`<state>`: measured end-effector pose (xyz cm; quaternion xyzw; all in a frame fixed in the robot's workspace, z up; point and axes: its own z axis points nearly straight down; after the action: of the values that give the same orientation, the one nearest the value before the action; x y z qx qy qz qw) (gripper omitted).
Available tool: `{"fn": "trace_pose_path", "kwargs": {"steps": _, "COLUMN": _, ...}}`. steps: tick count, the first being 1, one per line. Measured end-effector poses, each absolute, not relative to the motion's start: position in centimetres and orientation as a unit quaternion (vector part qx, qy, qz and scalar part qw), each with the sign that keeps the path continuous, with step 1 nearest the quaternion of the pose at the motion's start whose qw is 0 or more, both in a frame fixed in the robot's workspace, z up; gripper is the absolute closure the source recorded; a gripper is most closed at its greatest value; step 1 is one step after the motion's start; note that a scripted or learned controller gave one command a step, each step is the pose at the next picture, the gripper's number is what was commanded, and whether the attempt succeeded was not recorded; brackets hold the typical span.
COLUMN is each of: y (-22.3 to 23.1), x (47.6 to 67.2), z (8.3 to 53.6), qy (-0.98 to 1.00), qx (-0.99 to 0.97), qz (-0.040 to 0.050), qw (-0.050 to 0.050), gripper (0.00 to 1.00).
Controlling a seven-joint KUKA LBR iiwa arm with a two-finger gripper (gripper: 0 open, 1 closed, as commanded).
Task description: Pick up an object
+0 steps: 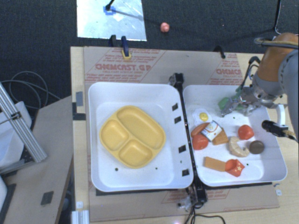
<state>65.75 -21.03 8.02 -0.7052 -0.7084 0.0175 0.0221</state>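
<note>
We see bright, even overhead light. The white bins (135, 139) nearly blow out, with soft, faint shadows inside. A foil sheet (111, 12) glares at top. The dark floor (37, 27) stays dim; detail is slightly soft throughout.

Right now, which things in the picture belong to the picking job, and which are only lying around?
Belong to the job:
- end effector, over the green item
- right bin with toy foods: fried egg, tomato, brown ball

Just lying about:
- yellow divided plate in the left bin
- pink ball on the floor
- blue clamp
</note>
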Motion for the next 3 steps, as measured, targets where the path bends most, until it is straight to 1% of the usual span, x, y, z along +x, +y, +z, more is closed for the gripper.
{"fn": "trace_pose_path", "kwargs": {"steps": 1, "y": -21.0, "x": 65.8, "z": 8.0, "qy": -0.708, "qx": -0.705, "qz": 0.0175, "qw": 0.022, "gripper": 0.0}}
{"fn": "trace_pose_path", "kwargs": {"steps": 2, "y": -20.7, "x": 58.2, "z": 8.4, "qy": -0.706, "qx": -0.708, "qz": 0.0014, "qw": 0.002, "gripper": 0.0}}
{"fn": "trace_pose_path", "kwargs": {"steps": 3, "y": -19.6, "x": 66.5, "z": 8.7, "qy": -0.706, "qx": -0.708, "qz": 0.0116, "qw": 0.008, "gripper": 0.0}}
